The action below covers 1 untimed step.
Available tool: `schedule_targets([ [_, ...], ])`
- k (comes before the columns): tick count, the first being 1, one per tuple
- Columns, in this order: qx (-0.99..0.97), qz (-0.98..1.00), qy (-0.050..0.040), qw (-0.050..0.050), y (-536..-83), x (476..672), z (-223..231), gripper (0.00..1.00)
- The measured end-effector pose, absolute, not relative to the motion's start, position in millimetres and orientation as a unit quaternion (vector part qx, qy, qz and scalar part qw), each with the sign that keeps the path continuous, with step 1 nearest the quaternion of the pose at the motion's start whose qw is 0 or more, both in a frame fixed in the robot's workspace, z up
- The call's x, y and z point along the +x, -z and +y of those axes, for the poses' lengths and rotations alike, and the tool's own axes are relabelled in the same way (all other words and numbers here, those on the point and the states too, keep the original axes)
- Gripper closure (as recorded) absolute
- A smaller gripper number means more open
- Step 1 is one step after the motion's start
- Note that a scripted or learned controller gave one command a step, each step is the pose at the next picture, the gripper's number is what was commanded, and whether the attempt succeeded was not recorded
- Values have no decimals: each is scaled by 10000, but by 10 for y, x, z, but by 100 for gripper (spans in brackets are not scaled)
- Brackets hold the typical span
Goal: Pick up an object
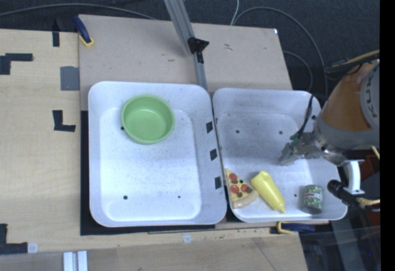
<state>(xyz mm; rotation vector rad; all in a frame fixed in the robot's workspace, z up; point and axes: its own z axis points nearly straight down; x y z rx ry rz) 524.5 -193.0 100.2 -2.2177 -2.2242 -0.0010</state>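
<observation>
In the right bin (259,109) lie a pizza slice (237,187) at the front left, a yellow squeeze bottle (269,190) beside it, and a small green can (312,198) at the front right. My gripper (291,152) hangs low over the right bin's right side, above and between the bottle and the can. Nothing shows between its fingers. A green bowl (147,118) sits at the back of the left bin (154,202).
A grey pole (176,7) slants across the bench behind the bins. Cables (259,10) trail over the dark floor at the back right. The arm's orange band (345,106) stands over the right bin's right rim.
</observation>
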Motion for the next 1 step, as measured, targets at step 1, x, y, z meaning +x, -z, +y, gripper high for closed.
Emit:
schedule_targets([
  [1, -7063, -7080, 9, -17, -1619, 5250, -1872, 100],
])
